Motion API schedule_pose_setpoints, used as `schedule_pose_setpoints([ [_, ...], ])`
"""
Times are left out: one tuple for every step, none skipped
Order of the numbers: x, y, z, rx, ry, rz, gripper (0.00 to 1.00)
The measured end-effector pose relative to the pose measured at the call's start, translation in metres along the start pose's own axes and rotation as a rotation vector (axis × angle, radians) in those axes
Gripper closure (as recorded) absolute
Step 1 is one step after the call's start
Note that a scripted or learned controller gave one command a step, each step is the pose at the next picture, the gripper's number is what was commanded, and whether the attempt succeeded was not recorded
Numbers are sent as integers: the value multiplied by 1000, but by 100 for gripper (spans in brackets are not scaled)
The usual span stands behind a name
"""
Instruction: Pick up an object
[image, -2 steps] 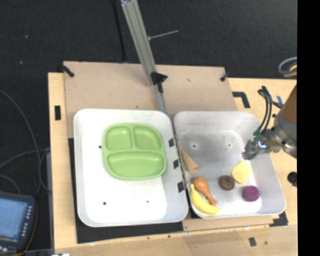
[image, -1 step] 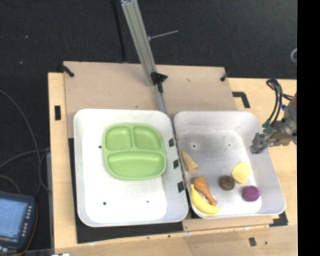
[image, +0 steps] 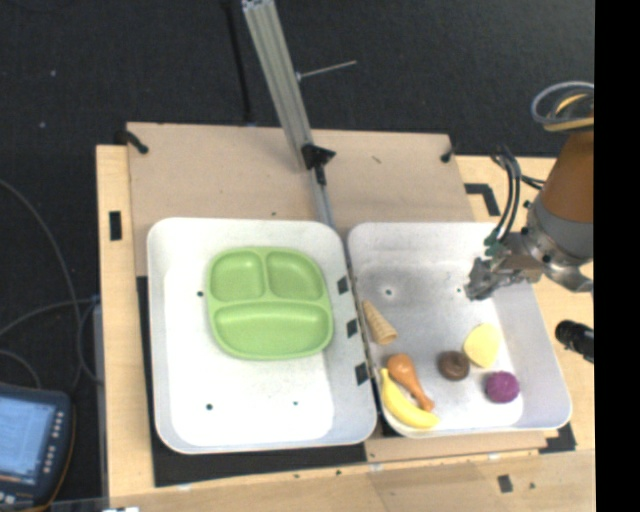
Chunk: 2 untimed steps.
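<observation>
Reaching in from the right, the tool (image: 482, 284) hangs over the upper right part of the right bin (image: 420, 260); whether its fingers are spread or closed cannot be told from this angle, and nothing is seen gripped in it. Above it sits the arm's orange band (image: 572, 185).

A pale wooden counter (image: 240, 170) carries two shallow white bins side by side, set against a dark floor (image: 60, 80). A metal pole (image: 285, 90) slants in from the top.

One green divided plate (image: 270, 303), with three compartments, lies in the left bin (image: 180, 400).

Six toy foods lie toward the near edge of the right bin, below the tool and apart from it: one cone (image: 378, 322), one orange drumstick (image: 409, 378), one banana (image: 405, 406), one brown piece (image: 454, 365), one yellow piece (image: 482, 345) and one purple piece (image: 501, 386). The banana touches the drumstick.
</observation>
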<state>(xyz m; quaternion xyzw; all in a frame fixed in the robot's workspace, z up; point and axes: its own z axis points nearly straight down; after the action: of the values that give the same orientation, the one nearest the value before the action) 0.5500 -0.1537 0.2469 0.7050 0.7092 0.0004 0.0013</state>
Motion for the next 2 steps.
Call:
schedule_pose_setpoints([
  [53, 16, -9, 0, 2, -3, 100],
  [107, 44, -6, 0, 2, -2, 100],
])
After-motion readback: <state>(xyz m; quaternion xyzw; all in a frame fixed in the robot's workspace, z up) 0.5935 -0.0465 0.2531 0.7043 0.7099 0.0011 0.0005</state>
